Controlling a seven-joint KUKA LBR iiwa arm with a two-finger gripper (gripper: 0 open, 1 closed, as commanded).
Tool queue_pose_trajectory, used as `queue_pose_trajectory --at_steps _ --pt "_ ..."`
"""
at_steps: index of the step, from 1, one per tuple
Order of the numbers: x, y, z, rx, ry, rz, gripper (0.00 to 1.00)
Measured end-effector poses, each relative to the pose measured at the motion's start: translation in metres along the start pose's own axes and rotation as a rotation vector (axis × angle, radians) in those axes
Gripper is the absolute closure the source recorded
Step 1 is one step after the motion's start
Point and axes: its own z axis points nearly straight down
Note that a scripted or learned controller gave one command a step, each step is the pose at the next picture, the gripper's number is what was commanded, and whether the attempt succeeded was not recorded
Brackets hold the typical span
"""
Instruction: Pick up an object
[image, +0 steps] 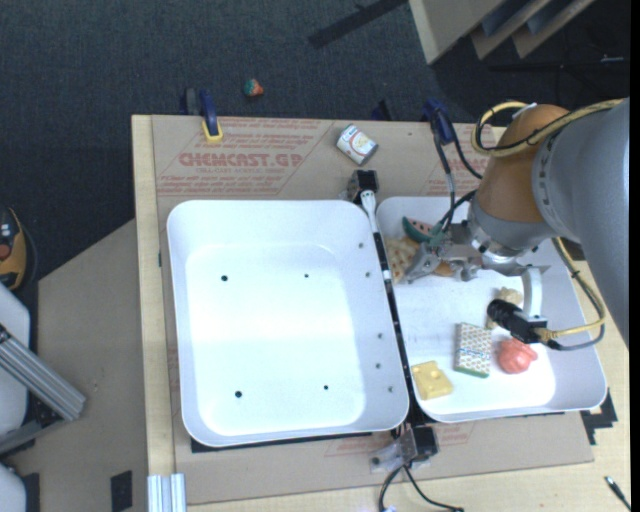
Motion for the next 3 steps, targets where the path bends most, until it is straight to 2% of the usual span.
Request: queue_pose_trajectory --at_steps 1,2,3 --pt "-0.021 0.04 0.004 0.006 0.002 0.002 0.0" --pt "-0.024 0.054 0.008 0.045 0.01 0.0 0.0" --pt "-0.014 0.053 0.007 0.041 -0.009 0.007 0.0"
